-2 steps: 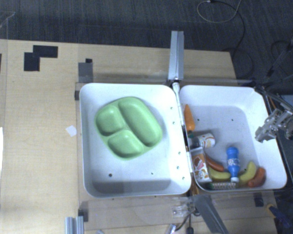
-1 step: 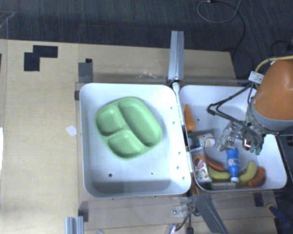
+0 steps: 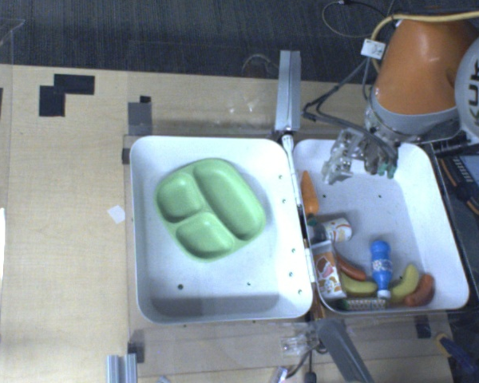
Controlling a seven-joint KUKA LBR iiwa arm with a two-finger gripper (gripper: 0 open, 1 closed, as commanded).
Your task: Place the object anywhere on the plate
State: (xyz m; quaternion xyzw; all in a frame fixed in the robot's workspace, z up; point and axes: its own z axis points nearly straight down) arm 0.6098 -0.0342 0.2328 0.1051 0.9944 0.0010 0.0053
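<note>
A green plate (image 3: 211,207) with three compartments lies in the left bin (image 3: 144,294), a little above its middle, and nothing rests on it. My gripper (image 3: 358,166) hangs over the upper part of the right bin (image 3: 419,206), pointing down, open, with nothing between its fingers. Small objects are crowded along that bin's left and lower sides. They include an orange carrot (image 3: 308,194), a small can (image 3: 335,230), a blue bottle (image 3: 380,263) and a yellow banana (image 3: 407,282). The gripper is above and to the right of the carrot and touches none of them.
A metal divider rail (image 3: 287,94) runs between the two bins at the top. A small printed box (image 3: 327,274) and a red sausage-like piece (image 3: 351,268) lie near the right bin's lower left corner. The arm's orange band (image 3: 419,62) looms over the upper right.
</note>
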